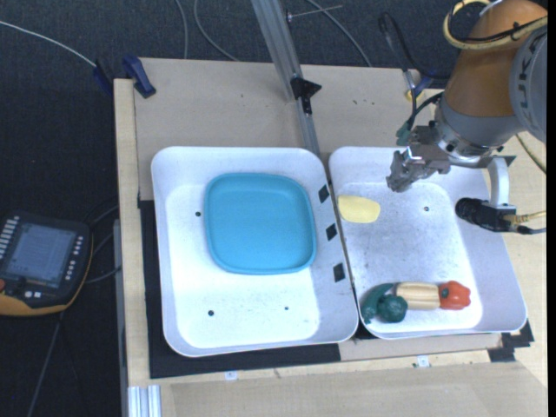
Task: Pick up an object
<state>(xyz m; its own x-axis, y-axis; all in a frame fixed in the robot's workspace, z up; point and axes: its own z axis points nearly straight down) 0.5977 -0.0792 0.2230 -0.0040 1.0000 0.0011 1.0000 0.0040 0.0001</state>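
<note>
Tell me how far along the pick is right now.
Nothing looks picked yet. The gripper hangs over the upper part of the right bin, with nothing visible between its fingers. The yellow piece lies just to its left, and the green, tan and red items sit along the bin's near edge. The blue plate rests in the left bin. Descending, gripping and lifting are left.

The arm (495, 68) reaches in from the right side of the camera view, its broad orange band uppermost near the top right corner and the grey wrist section below it. From there it angles down and to the left, ending in the gripper (402, 174), a dark grey metal assembly pointing downward. Cables loop around the wrist beside the orange band. The gripper's tip is small and dark in this view.
</note>
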